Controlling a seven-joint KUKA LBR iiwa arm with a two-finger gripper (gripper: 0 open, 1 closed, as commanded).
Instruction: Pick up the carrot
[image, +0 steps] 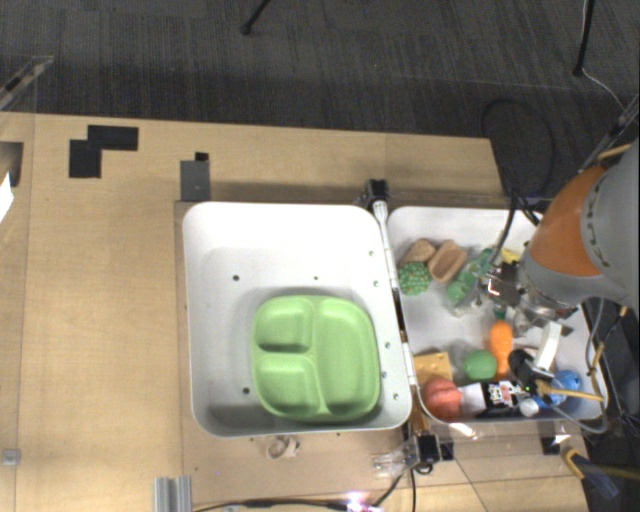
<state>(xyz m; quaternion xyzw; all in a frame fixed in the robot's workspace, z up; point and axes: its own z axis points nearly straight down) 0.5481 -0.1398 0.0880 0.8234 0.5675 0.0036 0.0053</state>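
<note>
The carrot is a short orange piece lying in the right bin, near its middle. My gripper hangs over the right bin just above and slightly right of the carrot, close to its upper end. The grey arm with its orange band comes in from the right and hides part of the bin's far right side. Nothing is visibly lifted off the bin floor.
Crowded around the carrot are a green lime, a yellow block, a red apple, a dark bottle, a blue item, bread pieces and broccoli. The left bin holds a green divided plate.
</note>
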